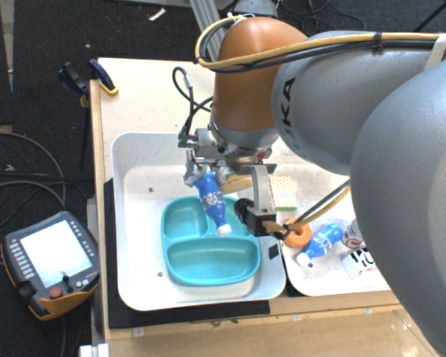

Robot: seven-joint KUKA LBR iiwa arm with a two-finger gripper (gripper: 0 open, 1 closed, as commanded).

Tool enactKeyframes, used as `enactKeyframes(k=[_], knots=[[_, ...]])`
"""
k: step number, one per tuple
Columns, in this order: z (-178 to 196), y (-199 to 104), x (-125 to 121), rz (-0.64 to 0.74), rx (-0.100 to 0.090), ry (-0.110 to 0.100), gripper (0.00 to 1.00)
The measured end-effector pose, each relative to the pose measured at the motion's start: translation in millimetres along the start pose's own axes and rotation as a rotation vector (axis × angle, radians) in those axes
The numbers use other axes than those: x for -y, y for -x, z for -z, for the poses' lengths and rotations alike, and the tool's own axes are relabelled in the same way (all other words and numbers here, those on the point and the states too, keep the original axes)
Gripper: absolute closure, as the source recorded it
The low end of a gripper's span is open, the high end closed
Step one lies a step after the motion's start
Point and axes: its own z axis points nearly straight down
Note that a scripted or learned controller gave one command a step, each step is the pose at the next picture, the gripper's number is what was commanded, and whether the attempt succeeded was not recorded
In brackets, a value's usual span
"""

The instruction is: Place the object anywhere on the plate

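Note:
A teal divided plate (208,262) lies in the left white bin (130,222). Above the plate's upper compartments hangs a blue bottle (212,203), tilted, its white cap (224,230) pointing down and to the right. My gripper (207,178) reaches down from the orange wrist and is shut on the bottle's upper end. The bottle's cap sits close over the plate's dividing ridge; I cannot tell whether it touches.
The right bin (312,285) holds an orange object (299,235), a second blue bottle (324,240), a can (352,236) and a pale yellow pad (283,190). A teach pendant (48,262) lies off the bench at left. A blue-and-yellow clamp (89,76) sits at the bench's far corner.

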Motion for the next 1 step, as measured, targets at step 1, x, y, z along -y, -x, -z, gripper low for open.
enactKeyframes(k=[1], knots=[[0.2,3.8,-0.9,-0.007,0.002,0.001,0.00]])
